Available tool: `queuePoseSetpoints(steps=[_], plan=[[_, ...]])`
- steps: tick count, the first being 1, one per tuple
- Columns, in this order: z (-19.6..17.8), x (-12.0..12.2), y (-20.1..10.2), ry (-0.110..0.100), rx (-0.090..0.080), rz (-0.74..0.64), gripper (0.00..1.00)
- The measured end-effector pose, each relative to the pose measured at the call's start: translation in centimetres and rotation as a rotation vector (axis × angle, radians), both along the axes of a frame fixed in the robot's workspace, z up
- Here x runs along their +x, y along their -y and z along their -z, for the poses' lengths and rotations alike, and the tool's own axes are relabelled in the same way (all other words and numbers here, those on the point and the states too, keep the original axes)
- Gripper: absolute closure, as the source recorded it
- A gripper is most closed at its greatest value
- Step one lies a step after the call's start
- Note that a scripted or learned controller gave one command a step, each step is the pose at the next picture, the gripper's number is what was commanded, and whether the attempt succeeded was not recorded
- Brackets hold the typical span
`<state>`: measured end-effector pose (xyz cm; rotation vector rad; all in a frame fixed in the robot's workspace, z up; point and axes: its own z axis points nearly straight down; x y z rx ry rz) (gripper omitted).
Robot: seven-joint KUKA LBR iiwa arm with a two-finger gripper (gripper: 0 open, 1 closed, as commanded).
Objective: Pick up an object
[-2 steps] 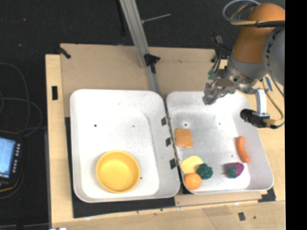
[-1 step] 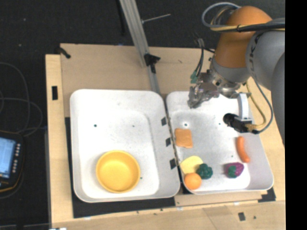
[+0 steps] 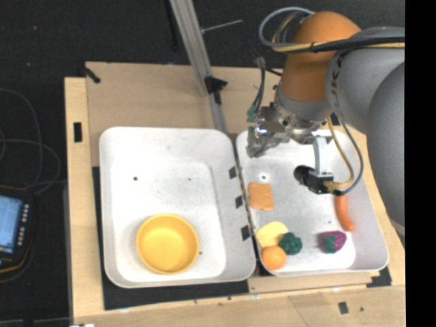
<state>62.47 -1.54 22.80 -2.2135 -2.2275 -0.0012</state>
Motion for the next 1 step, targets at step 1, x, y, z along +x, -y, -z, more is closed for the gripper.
queuePoseSetpoints(steps=[1], plan=[[-0.75, 1.30, -5.38, 0.003, 0.000, -0.002, 1.00]])
